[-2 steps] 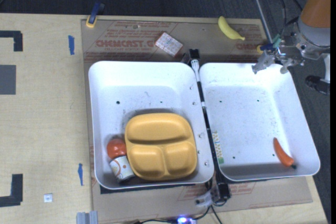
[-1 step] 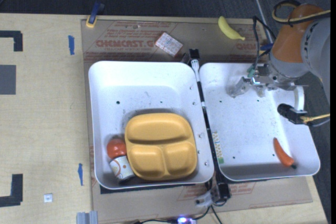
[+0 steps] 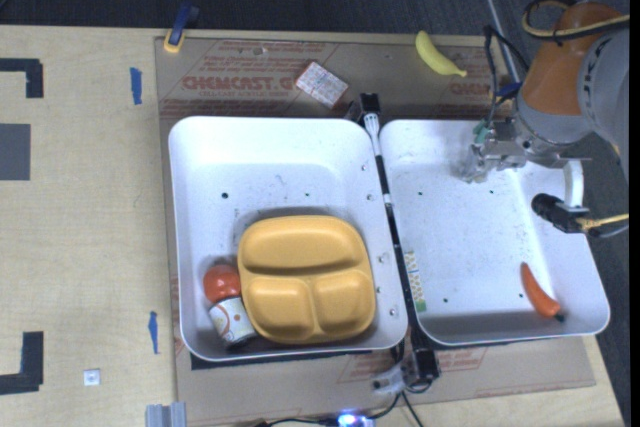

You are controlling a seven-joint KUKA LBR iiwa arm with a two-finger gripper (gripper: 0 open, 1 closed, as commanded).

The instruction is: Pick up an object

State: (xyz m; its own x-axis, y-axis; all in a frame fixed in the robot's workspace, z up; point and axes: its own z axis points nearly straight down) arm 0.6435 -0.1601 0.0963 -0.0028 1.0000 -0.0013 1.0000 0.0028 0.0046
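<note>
My gripper [image 3: 483, 158] hangs over the far right corner of the right bin [image 3: 450, 245], with nothing seen in it. An orange carrot-shaped piece [image 3: 539, 292] lies at that bin's near right side, well apart from the gripper. In the left bin [image 3: 260, 155] a yellow divided tray [image 3: 305, 277] lies toward the near side. A small red and white toy [image 3: 226, 300] leans against the tray's left edge.
A yellow banana [image 3: 438, 55] and a small printed card [image 3: 321, 83] lie on the brown board behind the bins. A blue clamp [image 3: 180, 25] sits at the board's far left corner. A black bar [image 3: 385, 205] runs between the bins.
</note>
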